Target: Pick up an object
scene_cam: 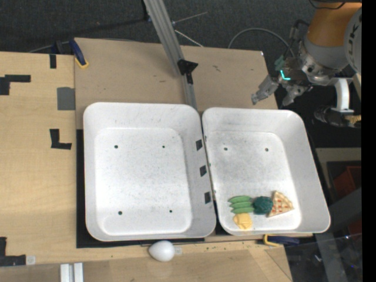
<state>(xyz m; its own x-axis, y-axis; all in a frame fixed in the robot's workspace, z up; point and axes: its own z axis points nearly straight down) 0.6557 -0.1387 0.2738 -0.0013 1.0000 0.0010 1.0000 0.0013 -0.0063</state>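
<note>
Several small toy foods lie together near the front of the right bin point(294, 128): a green pea pod point(239, 202), a dark green broccoli piece point(262, 204), a pizza slice point(282, 204) and a yellow piece point(242, 220). My gripper point(272, 98) hangs above the bin's far right corner, well away from the toys. Its two fingers are spread apart and it is open, with nothing between them.
The left bin point(94, 157) sits beside the right one. A white egg-shaped object point(161, 251) rests on the bench in front of the left bin. A slanted metal rail point(167, 31) runs down to the gap between the bins.
</note>
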